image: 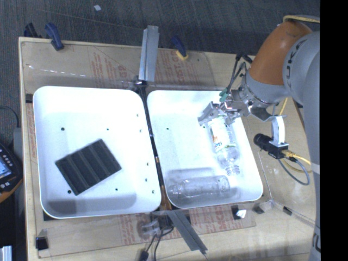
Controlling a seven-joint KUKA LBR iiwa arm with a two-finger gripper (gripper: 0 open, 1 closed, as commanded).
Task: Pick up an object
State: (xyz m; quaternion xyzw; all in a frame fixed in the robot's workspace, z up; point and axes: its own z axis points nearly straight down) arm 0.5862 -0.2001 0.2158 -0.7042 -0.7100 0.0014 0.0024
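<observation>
The arm (296, 64) enters at the frame's 3 o'clock side as a thick, rounded grey body. A broad orange band (276, 53) wraps it above the wrist, glossy and domed, with a pale rim along its 12 o'clock edge. Below the band sits a grey wrist collar (266, 94). From there a metal gripper (223, 116) juts toward 9 o'clock, silver-grey and angular, with small green and red spots near its base. Thin black cables (238, 72) loop along the wrist's 10 o'clock side.
</observation>
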